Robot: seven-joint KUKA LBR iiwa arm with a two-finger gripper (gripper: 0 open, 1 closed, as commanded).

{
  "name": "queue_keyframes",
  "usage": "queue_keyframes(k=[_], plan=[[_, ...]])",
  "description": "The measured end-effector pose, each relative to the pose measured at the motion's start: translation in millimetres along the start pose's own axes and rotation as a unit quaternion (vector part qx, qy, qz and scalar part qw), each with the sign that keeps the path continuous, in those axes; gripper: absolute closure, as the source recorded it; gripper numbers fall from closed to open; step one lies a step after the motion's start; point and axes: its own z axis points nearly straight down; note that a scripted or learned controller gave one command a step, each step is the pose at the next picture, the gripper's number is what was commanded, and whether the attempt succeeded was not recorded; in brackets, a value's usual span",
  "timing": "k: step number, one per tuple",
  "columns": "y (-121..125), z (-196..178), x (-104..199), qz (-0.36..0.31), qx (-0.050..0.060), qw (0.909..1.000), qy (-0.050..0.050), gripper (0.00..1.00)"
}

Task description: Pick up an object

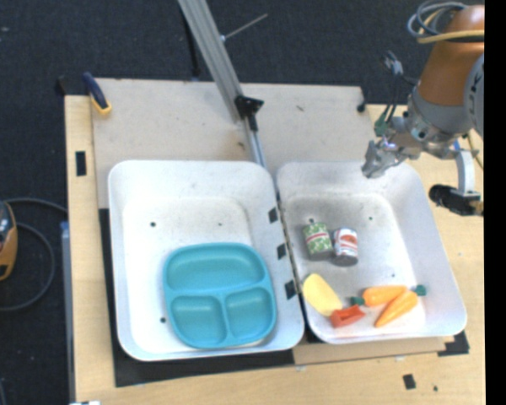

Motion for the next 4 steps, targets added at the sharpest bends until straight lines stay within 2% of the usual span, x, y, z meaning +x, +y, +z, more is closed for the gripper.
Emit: queue_keyframes(k=[1, 4], plan=[[-11, -14, 46, -0.003, 0.002, 1.0, 0.001, 1.0], [-37, -5, 187, -0.004, 0.003, 1.0, 0.002, 1.0]])
